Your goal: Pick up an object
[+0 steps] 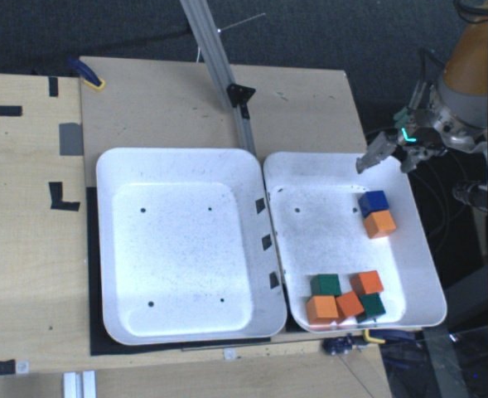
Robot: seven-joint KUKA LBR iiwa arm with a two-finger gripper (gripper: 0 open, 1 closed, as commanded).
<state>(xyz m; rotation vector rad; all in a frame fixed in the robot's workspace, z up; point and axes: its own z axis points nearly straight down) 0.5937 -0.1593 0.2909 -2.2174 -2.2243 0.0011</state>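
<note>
My gripper hangs over the far right corner of the right bin, open, with nothing between its fingers. Just in front of it, near the bin's right wall, a blue cube touches an orange cube. Several more cubes cluster at the bin's near edge: a green one, an orange one, another orange one, a red-orange one and a dark green one.
The left bin stands beside the right one. A slanted metal bar runs from the top down to the gap between the bins. A blue and yellow clamp lies on the bench at the back left.
</note>
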